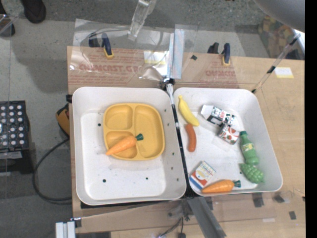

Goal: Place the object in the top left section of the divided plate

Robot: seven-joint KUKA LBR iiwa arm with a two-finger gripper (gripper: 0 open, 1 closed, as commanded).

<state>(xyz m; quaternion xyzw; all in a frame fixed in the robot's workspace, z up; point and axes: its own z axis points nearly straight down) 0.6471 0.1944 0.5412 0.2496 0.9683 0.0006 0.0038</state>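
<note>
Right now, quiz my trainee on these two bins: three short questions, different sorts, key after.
1. True or false: the carrot on the divided plate lies in the plate's top left section.
2. Which toy touches the right bin's near rim? A) banana B) second carrot C) sausage
3. Fill in: beside the banana lies a red ____.

Key: 1 false, it lies in the lower left section. 2 B, the second carrot. 3 sausage.
</note>
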